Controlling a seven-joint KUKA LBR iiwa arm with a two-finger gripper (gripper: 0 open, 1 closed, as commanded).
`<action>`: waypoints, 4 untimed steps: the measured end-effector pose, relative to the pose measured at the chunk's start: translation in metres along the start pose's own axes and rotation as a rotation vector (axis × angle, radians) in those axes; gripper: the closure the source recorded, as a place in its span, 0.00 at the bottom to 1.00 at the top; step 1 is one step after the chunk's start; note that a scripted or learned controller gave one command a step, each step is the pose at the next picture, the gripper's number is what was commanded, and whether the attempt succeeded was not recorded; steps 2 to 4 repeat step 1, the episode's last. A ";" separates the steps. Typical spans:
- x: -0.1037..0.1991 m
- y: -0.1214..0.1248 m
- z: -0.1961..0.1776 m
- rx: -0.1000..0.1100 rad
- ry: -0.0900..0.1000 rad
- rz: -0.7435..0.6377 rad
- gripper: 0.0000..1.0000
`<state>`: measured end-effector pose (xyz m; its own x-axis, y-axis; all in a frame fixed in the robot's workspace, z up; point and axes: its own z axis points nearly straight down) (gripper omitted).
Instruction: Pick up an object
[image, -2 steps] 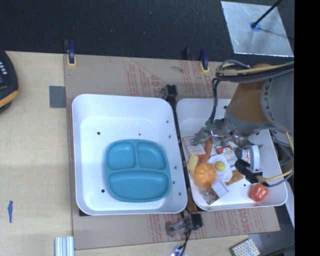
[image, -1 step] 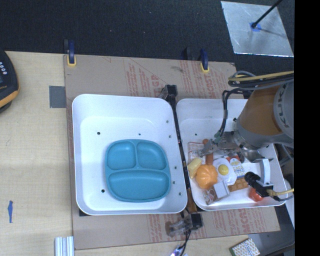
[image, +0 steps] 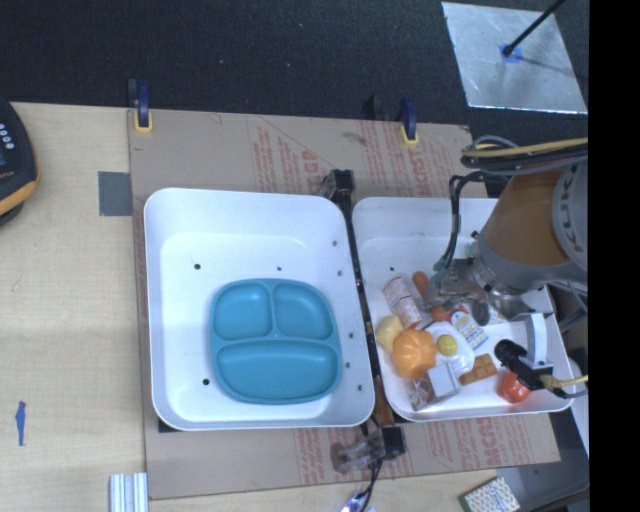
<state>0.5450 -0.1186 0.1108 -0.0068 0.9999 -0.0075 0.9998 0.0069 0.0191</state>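
Nothing looks picked yet: the hand (image: 462, 285) hangs over the right bin (image: 400, 225)'s clutter near the orange ball (image: 413, 351), its grip unreadable.

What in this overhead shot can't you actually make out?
- Gripper: its tip is lost among clutter in the right bin, under the arm.
- Small items around the orange ball: too small and blurred to name.
- Black device: cut off by the left edge.

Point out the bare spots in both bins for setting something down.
Left bin: bare floor rings the blue divided plate, widest behind it. Right bin: far-left corner is bare; the near half is crowded around the orange fruit.
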 end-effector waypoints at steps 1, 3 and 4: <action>0.086 0.034 -0.117 0.008 0.011 -0.007 1.00; 0.086 0.034 -0.117 0.008 0.011 -0.007 1.00; 0.086 0.034 -0.117 0.008 0.011 -0.007 1.00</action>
